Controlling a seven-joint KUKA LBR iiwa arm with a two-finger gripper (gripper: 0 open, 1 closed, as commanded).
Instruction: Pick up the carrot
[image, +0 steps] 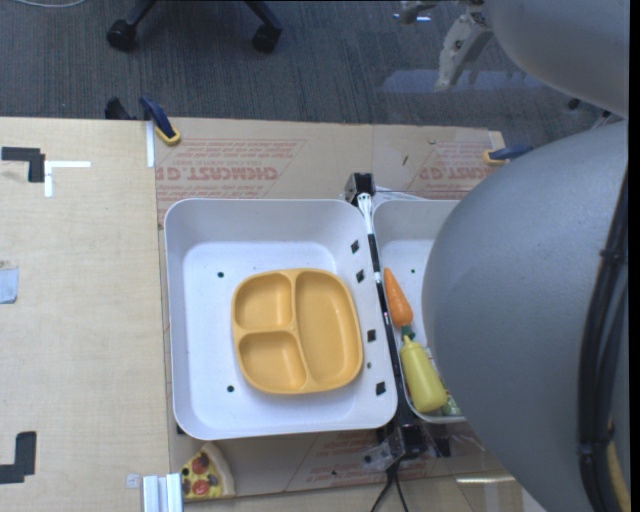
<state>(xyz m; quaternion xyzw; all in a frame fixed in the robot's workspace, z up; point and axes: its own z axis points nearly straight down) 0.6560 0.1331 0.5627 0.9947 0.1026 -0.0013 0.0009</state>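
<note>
An orange carrot (397, 298) lies in the right bin (405, 228), close to its left wall, pointing up and down the view. Just below it rests a yellow squeeze-bottle-shaped toy (421, 376), with a bit of green showing at its lower right. The big grey arm (530, 320) covers most of the right bin from the right side.
The left bin (190, 300) holds a yellow three-compartment plate (297, 330). A pizza-slice toy (203, 476) lies on the cardboard below the left bin. Clamps and cables sit between the bins at top and bottom. The wooden bench stretches to the left.
</note>
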